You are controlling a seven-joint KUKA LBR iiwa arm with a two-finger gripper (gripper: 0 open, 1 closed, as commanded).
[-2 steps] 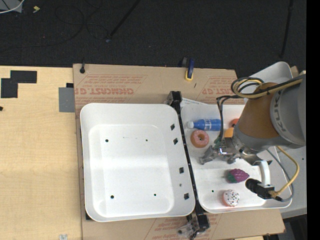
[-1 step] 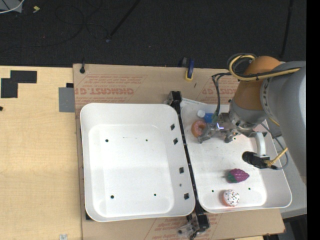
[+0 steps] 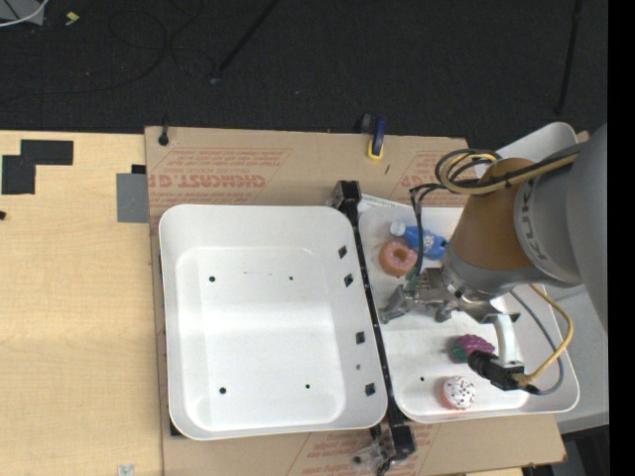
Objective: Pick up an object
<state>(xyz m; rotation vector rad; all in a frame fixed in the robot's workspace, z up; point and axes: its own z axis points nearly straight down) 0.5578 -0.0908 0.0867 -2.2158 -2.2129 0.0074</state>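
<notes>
My gripper (image 3: 397, 303) hangs low over the right bin (image 3: 427, 410), near its left wall, with the grey and orange arm above it. Its metal fingers (image 3: 390, 308) point left and down, and I see nothing between them. A pink ring-shaped object (image 3: 398, 257) lies just behind the gripper, and a blue and white object (image 3: 414, 236) sits beyond that. A magenta object (image 3: 470, 346) lies to the gripper's right front. A white ball with red dots (image 3: 457, 393) rests near the bin's front edge.
The left bin (image 3: 189, 266) stands beside the right one, with a black divider bar (image 3: 362, 296) between them. Both rest on a cardboard sheet (image 3: 248, 167). Cables (image 3: 536, 365) trail from the arm over the right bin. A blue and yellow clamp (image 3: 376, 137) sits at the back.
</notes>
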